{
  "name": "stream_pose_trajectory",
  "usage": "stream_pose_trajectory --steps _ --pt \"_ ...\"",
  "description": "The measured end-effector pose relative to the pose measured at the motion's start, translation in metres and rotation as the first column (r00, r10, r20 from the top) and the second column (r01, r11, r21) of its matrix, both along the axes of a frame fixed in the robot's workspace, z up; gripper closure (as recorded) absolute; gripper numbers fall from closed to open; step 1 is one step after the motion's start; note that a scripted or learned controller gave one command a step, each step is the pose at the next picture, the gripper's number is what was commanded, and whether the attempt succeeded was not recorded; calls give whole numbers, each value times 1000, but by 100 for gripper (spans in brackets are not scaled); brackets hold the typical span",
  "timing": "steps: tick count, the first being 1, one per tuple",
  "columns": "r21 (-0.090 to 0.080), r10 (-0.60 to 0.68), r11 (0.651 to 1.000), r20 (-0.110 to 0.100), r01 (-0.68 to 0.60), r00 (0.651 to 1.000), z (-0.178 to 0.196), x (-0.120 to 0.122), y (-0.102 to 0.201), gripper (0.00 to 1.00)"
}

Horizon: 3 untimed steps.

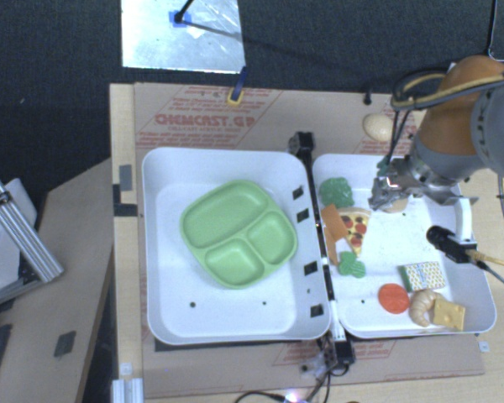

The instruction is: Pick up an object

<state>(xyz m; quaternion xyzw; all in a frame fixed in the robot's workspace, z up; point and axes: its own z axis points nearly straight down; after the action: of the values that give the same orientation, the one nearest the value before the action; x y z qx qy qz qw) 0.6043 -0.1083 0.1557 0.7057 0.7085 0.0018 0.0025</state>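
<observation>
Pizza slice [355, 227] lies just down-left of pincer [387, 193], long axis running toward bin's [475, 309] front; broccoli [336, 192] sits left. Pincer state: cannot tell.

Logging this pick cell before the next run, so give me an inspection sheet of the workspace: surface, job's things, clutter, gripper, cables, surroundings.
Surface: bench with cardboard sheet bearing left bin and right bin.
Job's things: in right bin, green leafy toy, pizza slice, red disc, patterned block, croissant, cheese wedge.
Clutter: green divided plate in left bin; pale egg-like item on cardboard behind right bin.
Gripper: gripper low over right bin's far end; finger state unclear.
Cables: yellow and black cables looped on arm.
Surroundings: foil sheet on dark floor.
</observation>
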Motion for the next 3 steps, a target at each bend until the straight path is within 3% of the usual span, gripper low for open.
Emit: stream_pose_trajectory --steps 1,2,3 --pt "-1 1 1000 2 -1 1000 65 2 0 100" --pt "1 1 1000 -3 -1 1000 69 3 0 100" --pt "2 5 1000 -5 -5 1000 62 -1 48 100"
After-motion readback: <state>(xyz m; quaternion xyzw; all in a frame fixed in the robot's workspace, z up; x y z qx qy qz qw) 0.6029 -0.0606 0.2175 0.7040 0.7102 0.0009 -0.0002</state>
